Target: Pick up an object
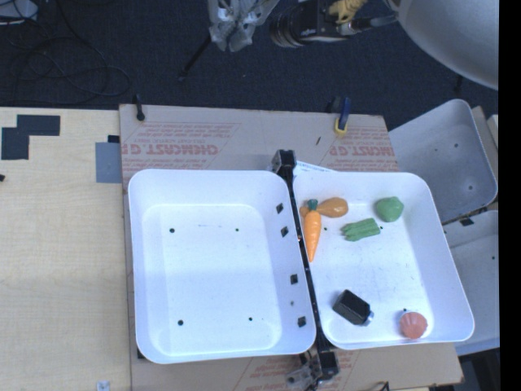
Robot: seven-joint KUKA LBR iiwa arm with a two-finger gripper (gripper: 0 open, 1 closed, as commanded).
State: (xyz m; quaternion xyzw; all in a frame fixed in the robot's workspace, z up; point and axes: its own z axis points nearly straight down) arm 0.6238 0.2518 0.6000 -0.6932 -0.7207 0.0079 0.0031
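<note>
The right bin [423, 275] holds several objects. An orange carrot [312, 235] lies along its left wall, and an orange rounded piece [333, 208] touches the carrot's top. A green oblong piece [361, 230] and a round green piece [389, 208] sit toward the far side. A black block [352, 307] and a pink-red ball [413, 325] rest near the front edge. My gripper [236, 19] hangs high at the top of the view, beyond the far edge of the bins and well away from every object, with nothing seen in it.
The left bin [155, 218] sits beside the right one, and a black divider with clips [295, 243] joins them. Both rest on a cardboard sheet [212, 141] over a wooden bench [57, 251]. A grey chair-like shell [448, 149] stands to the right.
</note>
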